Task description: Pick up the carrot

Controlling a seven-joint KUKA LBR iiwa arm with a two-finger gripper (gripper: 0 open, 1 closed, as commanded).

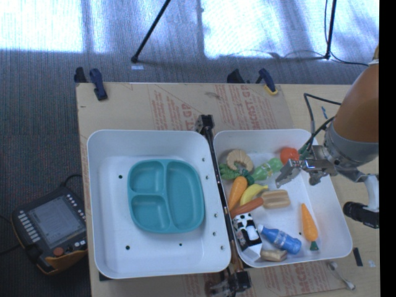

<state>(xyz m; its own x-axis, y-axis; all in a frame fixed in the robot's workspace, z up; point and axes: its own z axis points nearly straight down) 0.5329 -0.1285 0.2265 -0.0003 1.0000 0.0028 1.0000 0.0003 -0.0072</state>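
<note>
Carrots: one carrot [309, 222] lies at four o'clock in the right bin [337, 228], another carrot [236, 192] at nine. Gripper [303, 169] hovers at one o'clock, open, holding nothing. They look light, hard, slippery; grab the fat middle.

I see the bench [167, 104], a brown board that carries two shallow white bins side by side. The left bin [102, 166] touches the right bin [334, 228] along their shared edge, and blue clamps [98, 82] grip the bench's far edge, beyond the left bin and the right bin.
</note>
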